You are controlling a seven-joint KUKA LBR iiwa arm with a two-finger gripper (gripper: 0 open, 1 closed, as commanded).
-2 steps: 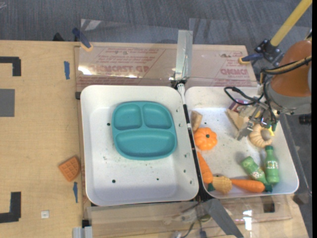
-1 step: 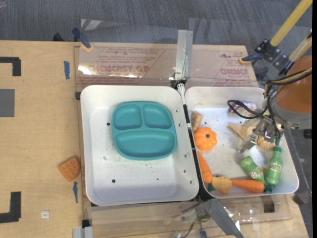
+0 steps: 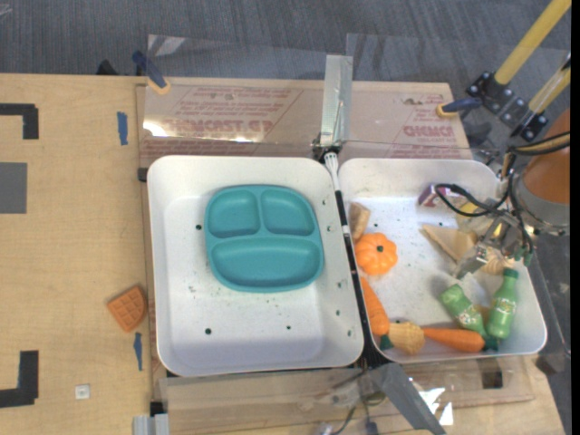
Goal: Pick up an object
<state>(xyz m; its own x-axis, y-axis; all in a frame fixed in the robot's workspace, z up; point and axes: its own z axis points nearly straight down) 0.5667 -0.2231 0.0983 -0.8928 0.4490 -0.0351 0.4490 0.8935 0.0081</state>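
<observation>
We saw a grey carpet floor [image 3: 272, 7] behind the wooden tabletop [image 3: 63, 243]. Black marks [image 3: 23, 120] and blue tape pieces [image 3: 121, 127] were on the tabletop. Clear plastic sheets [image 3: 236, 71] stood upright behind the bins, and they reflected some light.

divided plate [image 3: 264, 238] sits in the left bin [image 3: 172, 333]. right of that plate, in the right bin [image 3: 399, 175], lie pumpkin [image 3: 377, 255], two bottles [image 3: 464, 305] and carrot [image 3: 451, 339]. waffle [image 3: 128, 308] lies left of the plate, outside.

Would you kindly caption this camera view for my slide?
Gripper low over the right bin of toy food; teal plate in the left bin.
</observation>
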